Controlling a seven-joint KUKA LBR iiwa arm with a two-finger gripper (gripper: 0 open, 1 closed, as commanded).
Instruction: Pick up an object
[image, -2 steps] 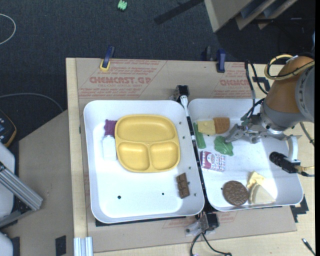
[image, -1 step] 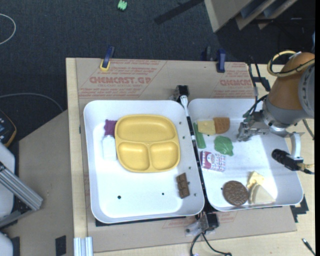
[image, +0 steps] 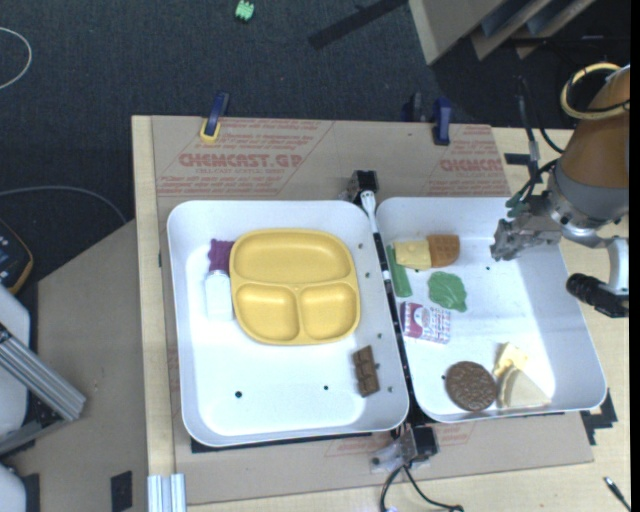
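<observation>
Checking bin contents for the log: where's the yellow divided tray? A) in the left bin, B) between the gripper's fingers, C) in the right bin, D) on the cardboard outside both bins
A: the yellow divided tray lies flat inside the left bin, with a small brown piece near that bin's lower right; the gripper is over the right bin, apart from the tray.

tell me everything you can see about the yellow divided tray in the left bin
The yellow divided plastic tray lies flat and right way up in the upper middle of the left shallow white bin. It has rounded corners and three compartments: one long one across the far side and two smaller ones nearer the camera. It looks smooth and slightly glossy. Its left edge meets or overlaps a purple item and a small white item.
</observation>
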